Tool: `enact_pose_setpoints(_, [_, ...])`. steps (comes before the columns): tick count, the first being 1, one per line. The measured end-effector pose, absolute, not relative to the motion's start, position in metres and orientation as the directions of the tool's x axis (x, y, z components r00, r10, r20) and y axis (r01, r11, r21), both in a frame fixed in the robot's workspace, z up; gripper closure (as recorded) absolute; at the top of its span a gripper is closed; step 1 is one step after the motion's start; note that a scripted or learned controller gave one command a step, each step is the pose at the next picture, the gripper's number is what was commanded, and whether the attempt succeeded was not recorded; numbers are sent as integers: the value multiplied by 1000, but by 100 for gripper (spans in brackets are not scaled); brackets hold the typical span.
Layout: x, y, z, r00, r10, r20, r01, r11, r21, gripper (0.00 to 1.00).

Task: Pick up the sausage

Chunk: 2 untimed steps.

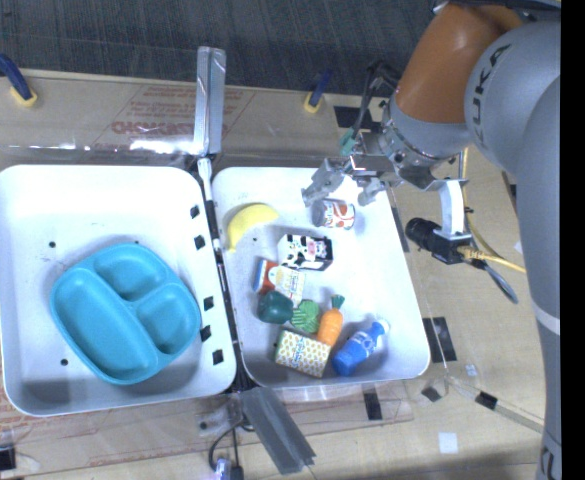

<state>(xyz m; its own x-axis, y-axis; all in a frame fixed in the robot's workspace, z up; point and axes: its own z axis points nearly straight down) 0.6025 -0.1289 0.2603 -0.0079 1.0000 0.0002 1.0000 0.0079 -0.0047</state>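
A: Where is the sausage sitting, from what you are seeing?

B: You are looking for the small reddish sausage (pixel 266 274), which is lying in the right white shallow bin (pixel 397 268) just left of the black-and-white cow-patterned carton (pixel 305 251), half tucked under a pale printed packet (pixel 288 284). It is buried, so it is likely to resist a clean pinch.

A: And the arm?

B: The grey two-finger gripper (pixel 344 189) is hanging up and right of that carton, its fingers spread wide with nothing between them. A small red-and-white can (pixel 340 215) is sitting right below the fingers, so you are risking the wrong item if it descends here.

A: What else is crowding it?

B: Below the carton, the dark green vegetable (pixel 275 308) and orange carrot (pixel 330 323) are pressing close, leaving little room.
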Motion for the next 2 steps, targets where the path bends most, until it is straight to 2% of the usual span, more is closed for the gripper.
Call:
enact_pose_setpoints(1, [559, -116, 141, 306, 952, -1, 952, -306, -6, 0])
enact_pose_setpoints(2, [567, -91, 91, 266, 964, -1, 964, -266, -6, 0])
